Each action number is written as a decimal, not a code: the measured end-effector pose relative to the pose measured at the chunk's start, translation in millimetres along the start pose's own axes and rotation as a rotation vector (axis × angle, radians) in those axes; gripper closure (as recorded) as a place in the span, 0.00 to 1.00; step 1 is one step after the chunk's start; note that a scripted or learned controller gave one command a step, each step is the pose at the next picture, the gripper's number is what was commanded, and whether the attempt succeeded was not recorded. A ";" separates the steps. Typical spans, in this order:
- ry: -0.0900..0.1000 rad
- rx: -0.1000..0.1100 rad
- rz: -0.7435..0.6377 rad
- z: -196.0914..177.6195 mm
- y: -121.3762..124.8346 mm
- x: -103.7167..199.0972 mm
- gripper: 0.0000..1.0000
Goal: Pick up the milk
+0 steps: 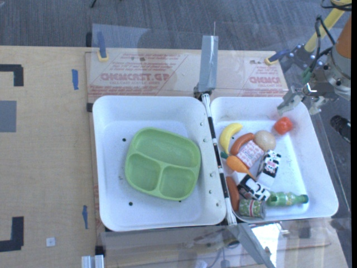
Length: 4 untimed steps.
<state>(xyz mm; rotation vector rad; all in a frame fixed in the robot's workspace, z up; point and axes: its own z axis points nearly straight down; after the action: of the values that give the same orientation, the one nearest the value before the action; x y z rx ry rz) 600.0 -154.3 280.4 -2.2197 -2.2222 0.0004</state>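
Two shallow white plastic bins (106, 116) sit side by side. One holds a single light-green divided plate (162, 163). The other holds the toy food — two small black-and-white cow-patterned milk cartons (271, 164), one yellow banana (229, 135), one red tomato (283, 125), two orange carrots (236, 163), one green bottle (285, 199) and one green-labelled can (251, 207).

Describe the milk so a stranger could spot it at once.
Look in the right bin, among the toy food. The milk is the small white carton with black cow patches, right of the sausage pack. A similar cow-patched carton lies lower, by the green bottle.
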 end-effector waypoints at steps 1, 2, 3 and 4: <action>0.000 0.000 0.000 0.0 0.0 0.0 0.00; 0.000 0.000 0.000 0.0 0.0 0.0 0.00; -0.001 -0.003 0.017 171.3 -25.4 21.4 0.00; -0.006 -0.036 -0.087 182.4 -59.5 17.3 0.00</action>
<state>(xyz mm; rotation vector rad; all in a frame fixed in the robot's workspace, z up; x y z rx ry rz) 540.3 -137.0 98.1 -2.1402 -2.3382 -0.0332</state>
